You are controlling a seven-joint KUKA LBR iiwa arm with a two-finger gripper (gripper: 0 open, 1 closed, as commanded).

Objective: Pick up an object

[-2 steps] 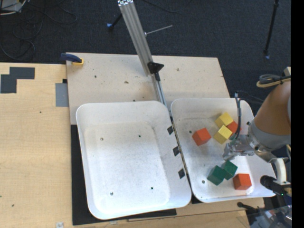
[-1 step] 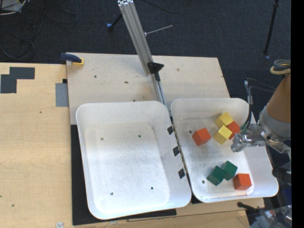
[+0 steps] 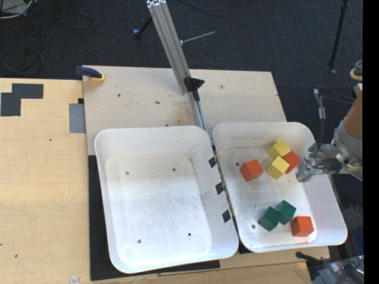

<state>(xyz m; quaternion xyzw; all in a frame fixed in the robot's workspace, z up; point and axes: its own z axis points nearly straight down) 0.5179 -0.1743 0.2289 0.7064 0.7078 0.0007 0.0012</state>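
The right bin holds several cubes. An orange cube lies near its middle left. Two yellow cubes and a red-orange cube cluster at the upper right. Two green cubes touch each other near the front, with another orange cube just to their right. My gripper reaches in over the right rim, close beside the red-orange cube. Nothing shows in its grasp.
The left bin sits beside the right one, with black clips along the shared edge. A slanted aluminium post rises behind the bins. The wooden bench extends left.
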